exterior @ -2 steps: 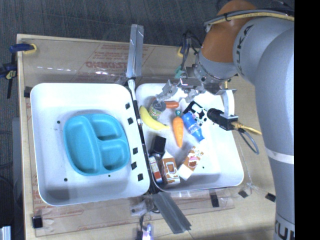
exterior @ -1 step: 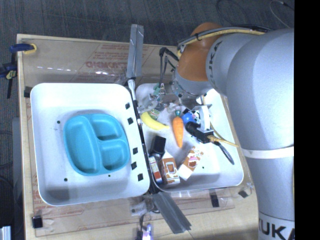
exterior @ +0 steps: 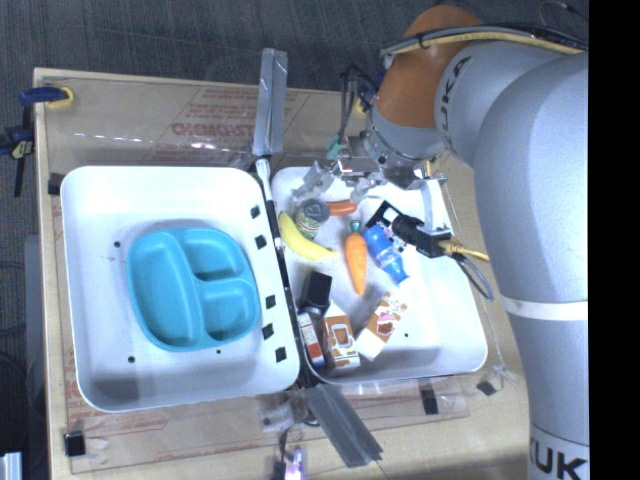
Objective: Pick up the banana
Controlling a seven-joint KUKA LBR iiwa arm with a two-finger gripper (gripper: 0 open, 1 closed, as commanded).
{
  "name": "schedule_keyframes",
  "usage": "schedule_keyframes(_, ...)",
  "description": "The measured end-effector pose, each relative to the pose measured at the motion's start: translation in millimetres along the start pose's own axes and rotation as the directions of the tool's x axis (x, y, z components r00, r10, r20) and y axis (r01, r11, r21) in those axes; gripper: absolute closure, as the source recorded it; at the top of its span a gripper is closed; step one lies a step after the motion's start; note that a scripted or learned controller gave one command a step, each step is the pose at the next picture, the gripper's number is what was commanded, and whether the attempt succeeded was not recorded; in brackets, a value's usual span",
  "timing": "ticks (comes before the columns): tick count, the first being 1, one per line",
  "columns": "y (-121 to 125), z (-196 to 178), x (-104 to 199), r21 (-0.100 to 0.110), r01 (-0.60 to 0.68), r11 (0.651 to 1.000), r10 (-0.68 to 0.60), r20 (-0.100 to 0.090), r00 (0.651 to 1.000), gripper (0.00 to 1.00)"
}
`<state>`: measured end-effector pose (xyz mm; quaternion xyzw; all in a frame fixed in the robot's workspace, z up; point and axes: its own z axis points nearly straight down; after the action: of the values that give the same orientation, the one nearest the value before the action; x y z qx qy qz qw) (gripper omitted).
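Note:
The yellow banana [exterior: 303, 238] lies in the right bin [exterior: 455, 318], along its left wall, curving from the back towards the middle. My gripper [exterior: 332, 176] hangs over the back of that bin, a little behind and to the right of the banana, above a round tin [exterior: 313, 213]. Nothing shows between the gripper and the banana that joins them. The grey arm with its orange band [exterior: 420, 78] covers the back right corner of the bin.
Crowded around the banana are an orange carrot [exterior: 356, 260], a blue bottle [exterior: 385, 253], a black block [exterior: 316, 290] and small printed boxes [exterior: 340, 340] near the front. The left bin [exterior: 90, 208] holds a blue divided tray [exterior: 195, 286].

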<state>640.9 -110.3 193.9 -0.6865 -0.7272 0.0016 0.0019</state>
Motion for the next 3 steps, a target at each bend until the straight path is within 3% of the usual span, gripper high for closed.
schedule_keyframes(1, -7.7, 88.1, -11.0, -0.001, 0.029, 1.000, -0.029, 0.003, 1.000, 0.00)
schedule_keyframes(2, -7.1, 79.0, -11.5, 0.001, 0.033, 0.999, -0.033, 0.004, 0.999, 1.00)
schedule_keyframes(3, -79.5, 97.0, 13.7, -0.017, 0.060, 0.998, -0.060, 0.010, 0.998, 1.00)
